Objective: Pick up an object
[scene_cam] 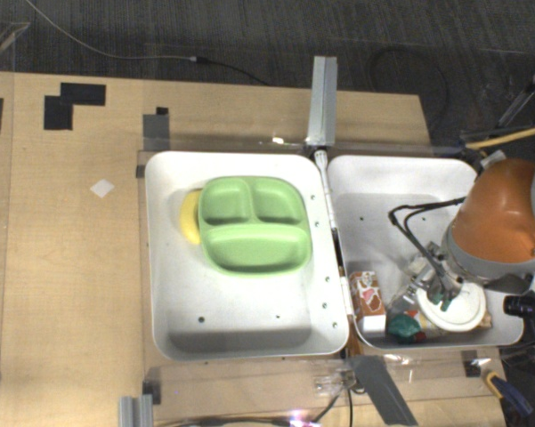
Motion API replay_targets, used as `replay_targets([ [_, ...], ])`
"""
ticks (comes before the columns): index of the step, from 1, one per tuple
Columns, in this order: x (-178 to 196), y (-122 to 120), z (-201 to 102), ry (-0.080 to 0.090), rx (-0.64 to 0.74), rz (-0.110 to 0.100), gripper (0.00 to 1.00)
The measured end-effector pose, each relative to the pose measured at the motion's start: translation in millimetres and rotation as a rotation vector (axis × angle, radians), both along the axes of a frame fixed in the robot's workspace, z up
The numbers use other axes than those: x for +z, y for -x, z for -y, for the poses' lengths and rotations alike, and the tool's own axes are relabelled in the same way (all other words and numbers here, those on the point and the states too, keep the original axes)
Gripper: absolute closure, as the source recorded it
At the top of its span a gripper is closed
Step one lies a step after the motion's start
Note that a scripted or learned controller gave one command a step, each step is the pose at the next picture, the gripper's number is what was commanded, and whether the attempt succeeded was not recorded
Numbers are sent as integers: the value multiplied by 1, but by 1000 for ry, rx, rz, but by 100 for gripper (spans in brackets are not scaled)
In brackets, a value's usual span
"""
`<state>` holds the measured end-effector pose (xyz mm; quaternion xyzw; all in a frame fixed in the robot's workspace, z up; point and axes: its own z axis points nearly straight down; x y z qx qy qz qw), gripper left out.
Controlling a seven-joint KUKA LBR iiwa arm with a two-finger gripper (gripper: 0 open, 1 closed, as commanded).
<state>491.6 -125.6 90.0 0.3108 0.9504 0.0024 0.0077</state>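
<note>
1. I'm hovering the gripper (427, 294) low in the right bin (374, 181), grip state unreadable.
2. I'm targeting the teal object (403, 326) beside a white disc (458, 314); crowding risks a miss.

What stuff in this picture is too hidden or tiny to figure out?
- Yellow object in the left white bin: mostly covered by the green divided plastic tray.
- Claw: whether it holds anything, too small and cluttered.
- Small red-and-white packet: print too tiny.
- Round white object: partly under the arm.
</note>
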Motion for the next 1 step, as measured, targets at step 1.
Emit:
replay_targets([
  [1, 0, 2, -14, 9, -178, -1, 0],
])
